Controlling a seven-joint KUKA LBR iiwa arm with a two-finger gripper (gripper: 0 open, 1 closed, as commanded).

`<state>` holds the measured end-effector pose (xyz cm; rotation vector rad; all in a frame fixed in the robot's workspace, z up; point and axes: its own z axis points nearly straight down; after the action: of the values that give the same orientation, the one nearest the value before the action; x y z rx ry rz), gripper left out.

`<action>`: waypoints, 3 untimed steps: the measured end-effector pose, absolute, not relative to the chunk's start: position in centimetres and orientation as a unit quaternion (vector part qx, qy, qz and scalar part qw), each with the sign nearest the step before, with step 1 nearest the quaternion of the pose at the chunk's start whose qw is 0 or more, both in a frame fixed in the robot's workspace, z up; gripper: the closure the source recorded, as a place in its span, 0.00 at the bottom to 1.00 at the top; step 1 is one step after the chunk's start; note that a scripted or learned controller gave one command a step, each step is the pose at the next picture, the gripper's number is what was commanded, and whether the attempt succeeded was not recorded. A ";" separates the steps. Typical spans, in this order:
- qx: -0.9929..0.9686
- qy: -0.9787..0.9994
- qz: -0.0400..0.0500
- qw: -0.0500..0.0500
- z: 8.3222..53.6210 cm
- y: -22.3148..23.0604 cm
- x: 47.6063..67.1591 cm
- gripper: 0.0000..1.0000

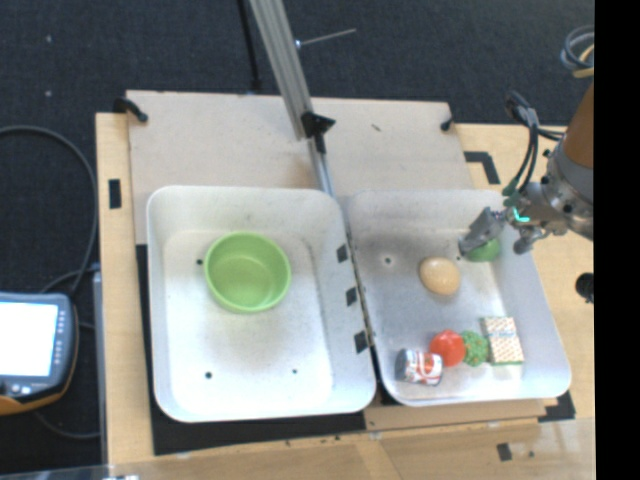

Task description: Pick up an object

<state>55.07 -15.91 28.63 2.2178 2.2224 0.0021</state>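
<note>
My gripper (502, 236) hangs over the upper right part of the right bin (400, 218), reaching in from the right edge. Its fingers stand apart, open. A small green object (487, 250) lies just under the left finger (479, 232), and I see no grip on it. A beige rounded object (440, 275) rests a little down and left of the gripper. Along the bin's near side lie a silver and red can (420, 366), a red ball-like object (448, 348), a small green leafy piece (474, 348) and a patterned box (502, 340).
The left bin (180, 368) holds a green bowl (248, 271). A metal pole (285, 58) slants up from behind the bins. A pendant with a screen (30, 353) sits at the far left, off the bench.
</note>
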 end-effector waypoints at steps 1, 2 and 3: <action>0.707 0.707 -0.002 -0.001 23.3 -17.0 54.7 0.00; 0.707 0.707 -0.002 -0.002 17.3 -16.8 53.9 0.00; 0.707 0.707 -0.002 -0.001 13.1 -16.8 53.8 0.00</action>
<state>53.77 -16.84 13.07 2.2235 2.2219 -0.0049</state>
